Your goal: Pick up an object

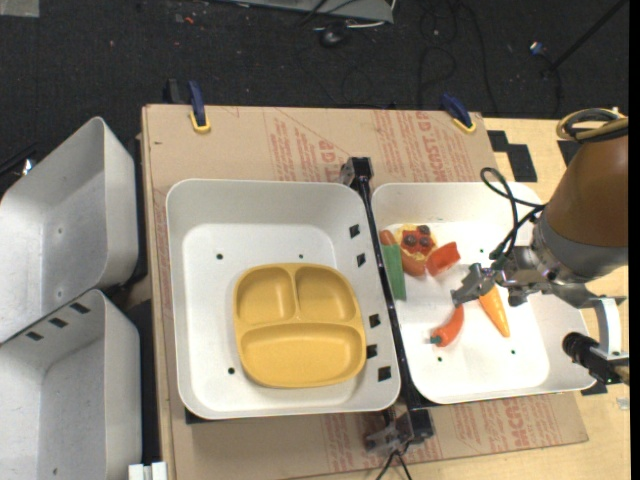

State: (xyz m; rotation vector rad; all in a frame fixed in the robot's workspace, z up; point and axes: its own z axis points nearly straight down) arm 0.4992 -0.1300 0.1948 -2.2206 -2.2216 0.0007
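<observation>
Jaws (484, 290) by tapered orange carrot (494, 311), glossy

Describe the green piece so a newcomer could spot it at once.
Find the right bin, the one without the yellow tray. Along its left wall lies a green strip, long and flat. It is the one green item; the toys beside it are red or orange.

Dark speckled floor (90, 58) with loose cables (440, 58) lies behind a cardboard-topped bench (270, 143).
</observation>
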